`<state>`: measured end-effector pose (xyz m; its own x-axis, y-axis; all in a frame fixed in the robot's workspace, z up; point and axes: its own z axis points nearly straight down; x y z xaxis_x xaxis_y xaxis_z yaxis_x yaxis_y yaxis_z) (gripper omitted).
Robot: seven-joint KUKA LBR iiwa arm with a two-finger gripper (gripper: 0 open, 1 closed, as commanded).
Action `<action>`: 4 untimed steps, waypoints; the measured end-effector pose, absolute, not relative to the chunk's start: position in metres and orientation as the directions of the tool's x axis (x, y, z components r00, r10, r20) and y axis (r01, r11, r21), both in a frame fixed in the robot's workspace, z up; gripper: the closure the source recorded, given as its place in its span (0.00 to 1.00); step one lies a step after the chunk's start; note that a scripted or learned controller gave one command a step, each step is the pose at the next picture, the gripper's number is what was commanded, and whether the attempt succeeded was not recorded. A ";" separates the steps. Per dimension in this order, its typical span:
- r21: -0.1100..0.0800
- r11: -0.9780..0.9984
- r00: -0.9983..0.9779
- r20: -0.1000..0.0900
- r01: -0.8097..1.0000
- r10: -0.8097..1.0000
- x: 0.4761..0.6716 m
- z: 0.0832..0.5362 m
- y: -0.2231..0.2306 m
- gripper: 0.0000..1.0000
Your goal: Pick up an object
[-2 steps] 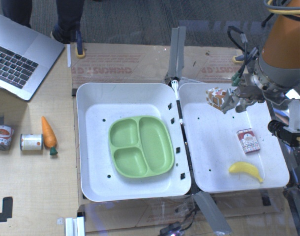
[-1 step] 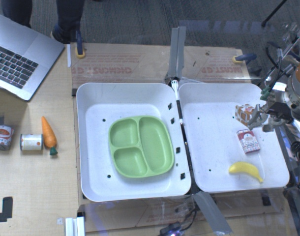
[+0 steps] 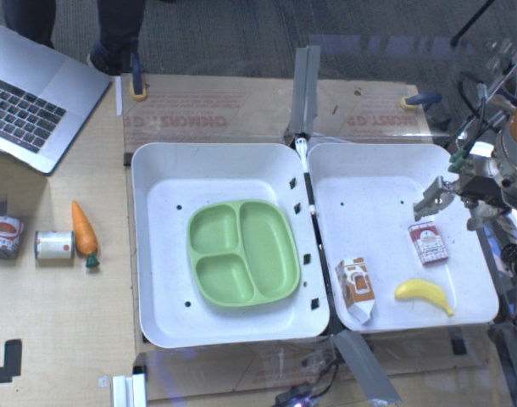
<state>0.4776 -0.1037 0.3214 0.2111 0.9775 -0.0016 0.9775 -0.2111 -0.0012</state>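
Note:
My gripper (image 3: 450,215) hangs over the right side of the right bin (image 3: 369,185), its fingers spread open with nothing between them. Just below it lies a small red box (image 3: 429,245), flat on the bin floor. A yellow banana (image 3: 424,295) rests nearer the front right corner. A brown and white carton (image 3: 357,288) lies at the bin's front left. In the left bin (image 3: 157,185) sits a green divided plate (image 3: 241,253).
A metal divider (image 3: 306,100) runs between the bins at the back. On the bench to the left are a laptop (image 3: 30,100), a toy carrot (image 3: 84,231) and two small cans (image 3: 53,245). Cables and the arm crowd the right edge.

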 end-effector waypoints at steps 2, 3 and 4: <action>0.017 -0.007 0.007 -0.001 1.000 1.000 0.494 0.109 -0.102 0.00; 0.038 -0.002 0.003 -0.011 0.999 1.000 0.488 0.104 -0.097 0.00; 0.043 0.233 -0.232 -0.019 0.972 0.973 0.491 0.105 -0.103 0.00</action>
